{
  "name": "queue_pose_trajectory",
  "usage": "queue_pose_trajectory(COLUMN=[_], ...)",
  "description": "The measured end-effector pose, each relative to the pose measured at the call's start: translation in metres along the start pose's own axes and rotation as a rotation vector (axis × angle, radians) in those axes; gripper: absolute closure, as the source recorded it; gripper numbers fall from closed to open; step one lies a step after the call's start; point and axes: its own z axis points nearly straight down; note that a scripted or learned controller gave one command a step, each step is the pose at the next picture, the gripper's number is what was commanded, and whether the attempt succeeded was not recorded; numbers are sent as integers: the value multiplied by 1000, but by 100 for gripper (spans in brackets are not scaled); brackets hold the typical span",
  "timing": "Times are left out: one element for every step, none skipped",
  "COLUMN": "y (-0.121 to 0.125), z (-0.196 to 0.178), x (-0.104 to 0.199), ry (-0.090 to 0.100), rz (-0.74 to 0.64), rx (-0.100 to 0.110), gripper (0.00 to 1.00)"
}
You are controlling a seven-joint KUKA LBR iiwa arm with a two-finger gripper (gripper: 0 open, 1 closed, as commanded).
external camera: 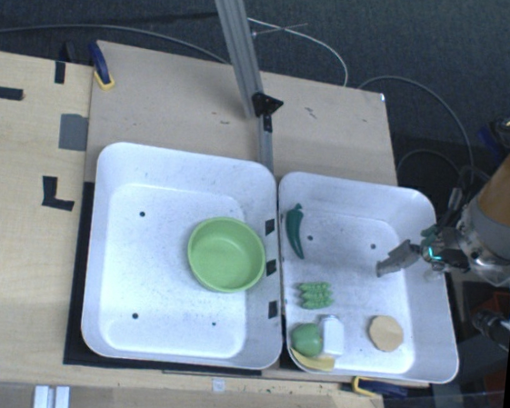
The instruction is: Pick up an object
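Bench front edge (216, 386): light wood, along the bottom of the frame, just below both bins.
Right bin, near corner: a green round fruit (307, 339) lies on a yellow banana (315, 362), touching a small white block (331, 334) to its right.
Tan round disc (386, 333): lower right of the right bin (366, 195), flat on the floor, apart from the white block.
Green pea pod (315, 294): lumpy, lying mid-bin just above the fruit cluster, near the divide between the bins.
Left bin (115, 228): holds a light green bowl (225, 255), upright, toward its right side.
Gripper (398, 260): over the right side of the right bin, dark fingers pointing toward lower left; nothing seen between them, and I cannot tell whether the claw is wide or narrow.
Arm (501, 208): grey with orange band, at the right edge of the frame.
Dark green chili pepper (295, 229): upper left of the right bin, lying lengthwise by the divide, well apart from the gripper.
Grey pole (241, 42): slanting from the top centre down to the bins' far edge.
Cables (301, 44): thin, on the dark floor at the top.
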Motion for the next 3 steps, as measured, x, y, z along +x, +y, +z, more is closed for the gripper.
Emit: queue_pose_trajectory(y=[3,5,6], z=[44,98,124], x=[-1,-9,-9], ry=[0,0,-2], rz=[1,1,1], rx=[4,6,-1], gripper=[0,0,0])
